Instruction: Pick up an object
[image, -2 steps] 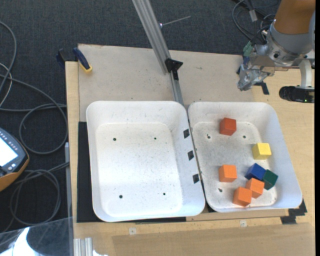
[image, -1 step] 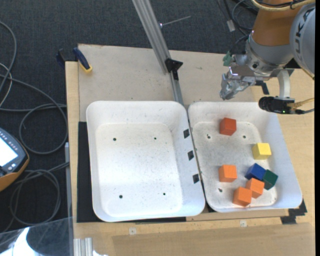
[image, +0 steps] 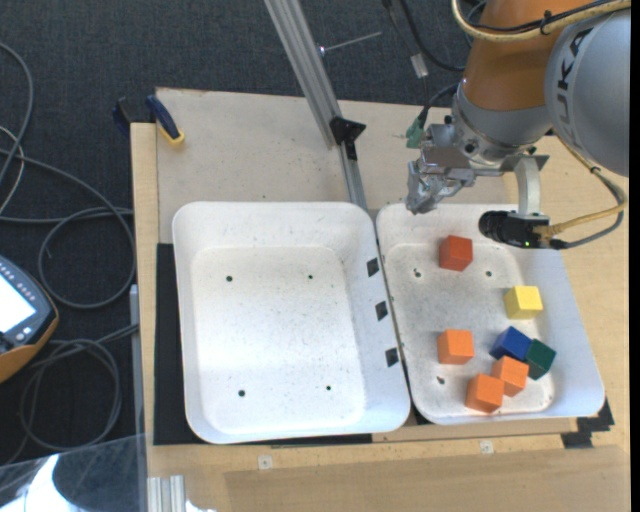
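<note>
Orange cubes: four; plus one blue, one green, one yellow, all in right bin (image: 570, 330). Nearest: orange pair (image: 497, 384), blue cube (image: 512, 342), green cube (image: 540, 356), orange cube (image: 455, 346). Farther: yellow cube (image: 523, 300), red-orange cube (image: 455, 252). Left bin (image: 200, 225) beside it. Gripper (image: 420, 198) hangs over right bin's far-left corner, grasping nothing; finger spread unclear.
</note>
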